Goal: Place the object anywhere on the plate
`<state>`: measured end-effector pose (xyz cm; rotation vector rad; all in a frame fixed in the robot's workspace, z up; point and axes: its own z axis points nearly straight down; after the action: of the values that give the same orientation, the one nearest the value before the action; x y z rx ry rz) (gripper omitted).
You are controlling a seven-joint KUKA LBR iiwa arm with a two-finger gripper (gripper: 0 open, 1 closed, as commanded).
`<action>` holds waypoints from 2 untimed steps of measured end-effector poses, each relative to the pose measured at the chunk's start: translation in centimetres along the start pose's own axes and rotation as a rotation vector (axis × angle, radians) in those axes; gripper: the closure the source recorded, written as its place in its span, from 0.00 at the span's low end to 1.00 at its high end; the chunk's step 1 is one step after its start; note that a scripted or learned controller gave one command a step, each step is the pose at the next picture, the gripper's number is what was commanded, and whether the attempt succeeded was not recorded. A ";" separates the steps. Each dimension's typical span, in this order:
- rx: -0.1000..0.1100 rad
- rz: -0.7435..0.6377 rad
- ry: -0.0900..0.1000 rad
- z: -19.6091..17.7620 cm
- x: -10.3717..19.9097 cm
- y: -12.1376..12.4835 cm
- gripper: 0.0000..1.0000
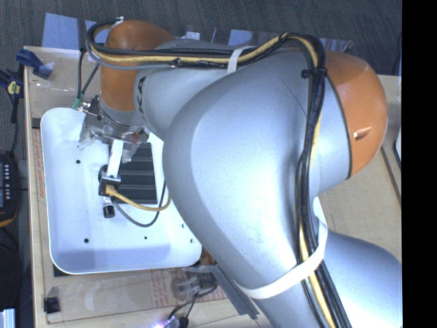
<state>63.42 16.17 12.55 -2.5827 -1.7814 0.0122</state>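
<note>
The object (pixel 108 211) is, I judge, the small dark piece on the floor of the left bin (pixel 61 183), touching or just below the tip of the hand (pixel 109 183) (too small to be sure). Whether the hand is open or grips anything, I cannot tell. Bare floor lies leftward and toward the bin's lower rim; the arm (pixel 259 176) overhangs the right.

Arm (pixel 259 176): smooth, satin grey shell. Bin (pixel 68 203) beneath the gripper (pixel 109 197): glossy white plastic. Bench (pixel 136 289): pale wood.
</note>
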 end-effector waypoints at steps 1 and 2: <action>0.003 -0.005 -0.002 -1.0 0.0 0.0 1.00; -0.004 0.505 0.004 -5.4 2.7 1.2 1.00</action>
<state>65.58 18.30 17.90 -2.9487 -1.0814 0.0050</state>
